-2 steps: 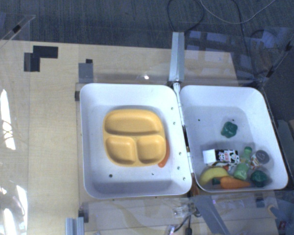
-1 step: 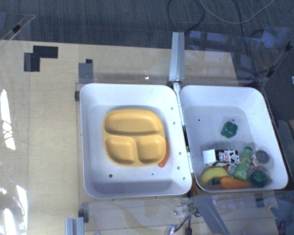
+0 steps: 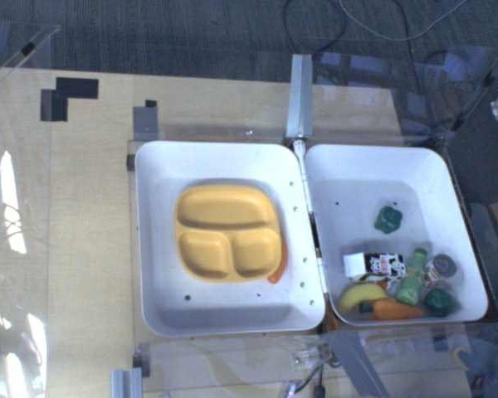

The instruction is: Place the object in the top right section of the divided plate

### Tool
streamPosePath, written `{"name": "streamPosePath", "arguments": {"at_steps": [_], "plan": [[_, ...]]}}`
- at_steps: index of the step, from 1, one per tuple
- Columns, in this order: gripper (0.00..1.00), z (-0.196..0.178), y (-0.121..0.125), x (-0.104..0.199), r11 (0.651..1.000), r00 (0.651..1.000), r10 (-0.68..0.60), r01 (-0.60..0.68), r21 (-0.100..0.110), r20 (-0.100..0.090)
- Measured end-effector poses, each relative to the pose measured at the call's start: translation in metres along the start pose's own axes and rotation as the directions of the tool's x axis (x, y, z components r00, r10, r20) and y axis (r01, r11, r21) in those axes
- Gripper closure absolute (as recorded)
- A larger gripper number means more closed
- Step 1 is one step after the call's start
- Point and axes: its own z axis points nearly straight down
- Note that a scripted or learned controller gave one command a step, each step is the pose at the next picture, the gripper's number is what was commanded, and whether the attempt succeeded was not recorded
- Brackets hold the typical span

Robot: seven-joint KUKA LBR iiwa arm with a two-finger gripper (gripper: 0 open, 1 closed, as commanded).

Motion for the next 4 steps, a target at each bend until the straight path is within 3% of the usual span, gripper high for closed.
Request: {"name": "streamPosePath", "arguments": {"at_steps": [1, 2, 3, 4], "plan": [[1.00, 0.017, -0.053, -0.009, 0.997, 0.997, 0.083, -0.083, 0.002, -0.001], [1.00, 0.001, 0.025, 0.007, 1.000, 1.000, -0.012, 0.012, 0.001, -0.001], [1.00, 0.027, -0.093, -0.002, 0.978, 0.978, 0.210, -0.210, 0.002, -0.001], [1.00, 0.015, -0.027, 0.005, 0.955, 0.955, 0.297, -0.297, 0.003, -0.001]]}}
